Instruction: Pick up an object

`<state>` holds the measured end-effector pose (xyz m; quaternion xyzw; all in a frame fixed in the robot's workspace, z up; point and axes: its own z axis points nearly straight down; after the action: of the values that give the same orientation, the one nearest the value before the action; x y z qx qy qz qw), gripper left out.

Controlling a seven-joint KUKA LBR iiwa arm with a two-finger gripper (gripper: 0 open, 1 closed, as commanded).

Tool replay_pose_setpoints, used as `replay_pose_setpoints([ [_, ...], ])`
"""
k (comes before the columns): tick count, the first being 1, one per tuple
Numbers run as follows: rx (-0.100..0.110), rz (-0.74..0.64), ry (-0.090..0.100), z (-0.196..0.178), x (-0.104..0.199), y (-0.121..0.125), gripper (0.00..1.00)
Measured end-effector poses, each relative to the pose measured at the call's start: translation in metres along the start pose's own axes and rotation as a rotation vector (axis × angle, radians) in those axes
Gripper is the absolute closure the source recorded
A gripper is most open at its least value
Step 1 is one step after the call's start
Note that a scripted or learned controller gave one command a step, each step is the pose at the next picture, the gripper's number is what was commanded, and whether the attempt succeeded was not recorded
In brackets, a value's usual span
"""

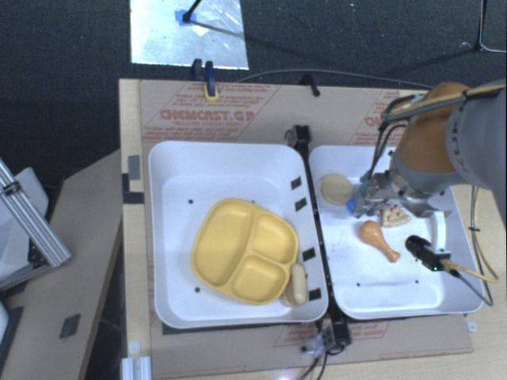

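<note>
In the left bin (170, 291) a beige roll (296, 283) touches the yellow plate (244, 250). In the right bin (388, 295) lies a drumstick (379, 240), with a pizza slice (394, 215) just beyond it. The gripper (366, 204) hangs beside the slice, near a tan disc (336, 188); whether it is spread or closed cannot be told.

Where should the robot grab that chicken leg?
Probably from straight above, squeezing across the thin bone end. The chicken leg lies flat in the right bin, fat end up-left, thin end down-right, and the thin part fits a grip better.
</note>
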<state>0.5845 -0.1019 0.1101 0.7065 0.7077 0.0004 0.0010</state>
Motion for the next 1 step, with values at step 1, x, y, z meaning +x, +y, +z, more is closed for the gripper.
replay_pose_setpoints([
  [1, -0.006, -0.002, -0.001, -0.0612, -0.0048, 0.0085, 1.00],
])
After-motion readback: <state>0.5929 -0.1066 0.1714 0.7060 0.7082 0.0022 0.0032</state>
